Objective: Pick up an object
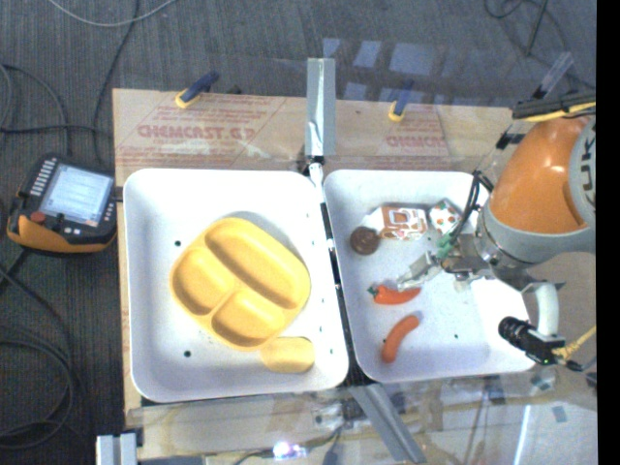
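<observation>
In the right-hand shallow white bin I see a small orange carrot-shaped toy with a green tip lying near the middle. The arm's two-finger gripper sits just above and beside it, metal fingers pointing left toward the toy, but I cannot tell whether they are spread or closed, or whether they touch it. A second orange sausage-shaped piece lies a little nearer the front edge. Toward the back of this bin rest a brown round disc, a small printed orange-and-white packet and a white speckled piece. The grey arm with its orange band reaches in from the right. The left white bin holds a large yellow divided plastic tray and a pale yellow block. A handheld control pendant lies on the floor to the left.
</observation>
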Controlling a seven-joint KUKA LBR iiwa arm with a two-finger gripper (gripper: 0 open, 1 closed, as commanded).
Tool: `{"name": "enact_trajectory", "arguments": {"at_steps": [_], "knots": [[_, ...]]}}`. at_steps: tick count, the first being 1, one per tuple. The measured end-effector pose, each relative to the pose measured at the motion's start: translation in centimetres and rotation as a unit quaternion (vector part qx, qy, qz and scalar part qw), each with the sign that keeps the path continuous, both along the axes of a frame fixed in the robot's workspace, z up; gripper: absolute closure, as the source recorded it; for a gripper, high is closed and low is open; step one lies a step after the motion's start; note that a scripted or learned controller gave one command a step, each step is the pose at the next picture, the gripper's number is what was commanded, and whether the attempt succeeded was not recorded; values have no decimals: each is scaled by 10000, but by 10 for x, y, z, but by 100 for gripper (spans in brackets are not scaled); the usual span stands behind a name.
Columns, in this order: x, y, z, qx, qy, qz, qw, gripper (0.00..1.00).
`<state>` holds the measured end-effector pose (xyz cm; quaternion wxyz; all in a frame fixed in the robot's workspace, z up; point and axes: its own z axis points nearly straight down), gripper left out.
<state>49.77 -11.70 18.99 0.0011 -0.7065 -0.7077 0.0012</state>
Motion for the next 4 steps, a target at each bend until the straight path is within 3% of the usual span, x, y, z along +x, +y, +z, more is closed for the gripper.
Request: {"name": "enact_trajectory", "arguments": {"at_steps": [1,2,3,4], "knots": [[-10,6,-100,-3,-73,274,9996,0],[-9,5,-90,-14,-91,265,9996,100],[-9,5,-90,-14,-88,264,9996,0],[41,-22,-100,-3,-68,291,9996,0]]}}
